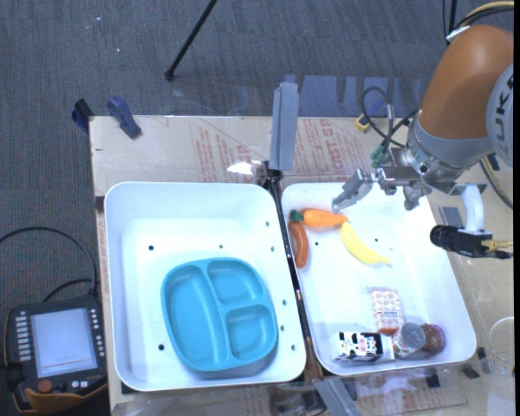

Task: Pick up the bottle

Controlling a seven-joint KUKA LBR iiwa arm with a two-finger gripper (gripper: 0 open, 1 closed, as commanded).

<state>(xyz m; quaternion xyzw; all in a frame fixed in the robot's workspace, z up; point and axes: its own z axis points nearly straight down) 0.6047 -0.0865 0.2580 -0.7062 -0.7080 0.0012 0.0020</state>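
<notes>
The bottle (388, 310) lies on its side near the front of the right bin (455, 297). It has a patterned white and orange label, a red band and a greyish cap pointing to the front right. My gripper (381, 196) hangs over the back of that bin, well behind the bottle. Its two fingers (350, 194) are spread apart, open, with nothing between them. The left finger is just above and right of an orange carrot (322, 218).
The right bin also holds a yellow banana (361, 245), a red sausage (299, 244), a black and white carton (360, 345) and a brown round item (432, 338) next to the bottle. In the left bin lies a blue divided plate (218, 315).
</notes>
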